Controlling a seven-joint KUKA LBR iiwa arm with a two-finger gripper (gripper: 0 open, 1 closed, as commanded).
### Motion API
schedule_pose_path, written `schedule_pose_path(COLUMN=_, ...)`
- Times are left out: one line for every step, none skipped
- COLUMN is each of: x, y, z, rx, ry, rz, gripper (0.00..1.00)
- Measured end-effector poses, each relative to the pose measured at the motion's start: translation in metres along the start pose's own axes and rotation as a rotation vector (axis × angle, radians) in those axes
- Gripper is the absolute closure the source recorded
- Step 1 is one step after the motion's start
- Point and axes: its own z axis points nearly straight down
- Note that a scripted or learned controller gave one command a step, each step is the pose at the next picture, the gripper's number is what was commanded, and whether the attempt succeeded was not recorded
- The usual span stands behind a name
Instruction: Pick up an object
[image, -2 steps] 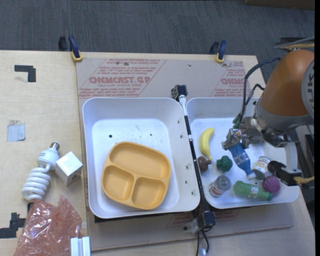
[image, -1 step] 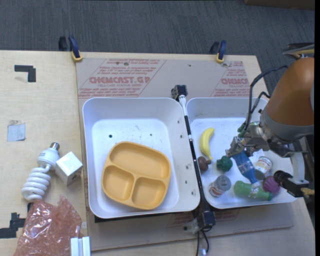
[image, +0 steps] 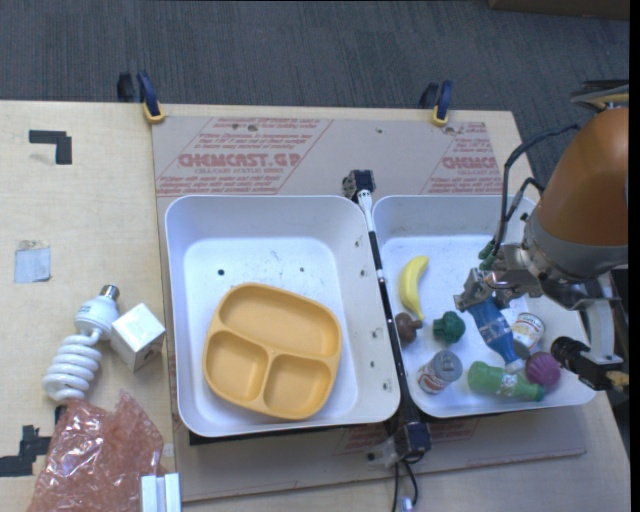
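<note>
A yellow three-compartment tray (image: 272, 350) lies in the left white bin (image: 190, 300), the bin next to the one under the gripper (image: 485, 296). Farther from the gripper, past that bin's outer wall, a white spiral light bulb (image: 78, 350) lies on the bench just beside a white cube (image: 138, 335). A crumpled pink plastic bag (image: 95, 455) sits nearer the camera. A printed brown board (image: 250, 150) lies under both bins, and a left clamp (image: 148, 98) and a right clamp (image: 440, 100) grip its far edge.
</note>
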Motion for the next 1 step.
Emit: schedule_pose_path(x=0.0076, y=-0.0223, z=0.0046, rx=0.002, ry=0.001, rz=0.000, gripper=1.00)
